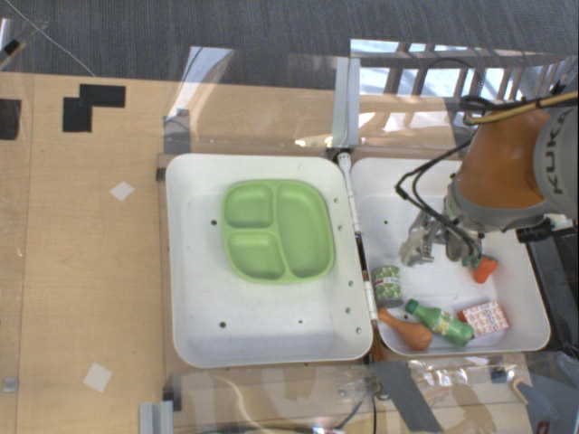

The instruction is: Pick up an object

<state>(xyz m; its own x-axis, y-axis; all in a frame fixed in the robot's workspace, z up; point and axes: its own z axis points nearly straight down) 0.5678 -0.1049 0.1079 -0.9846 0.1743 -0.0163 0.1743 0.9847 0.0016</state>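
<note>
My gripper (422, 250) hangs over the middle of the right bin (389, 202), below the orange band of the arm. Nothing shows between its fingers. A small green can (386, 283) stands just below and left of it. A green bottle (441, 323) lies on its side near the bin's front edge, with an orange-brown carrot-like piece (406, 330) to its left. A red and white carton (483, 318) lies at the front right. A small orange-red piece (484, 268) sits right of the gripper, beside the arm.
The left bin (199, 315) holds a green divided plate (276, 230) with three compartments. A metal divider (355, 242) separates the two bins. Black cables (425, 174) loop off the arm over the right bin's back part. Wooden bench surface (81, 242) lies to the left.
</note>
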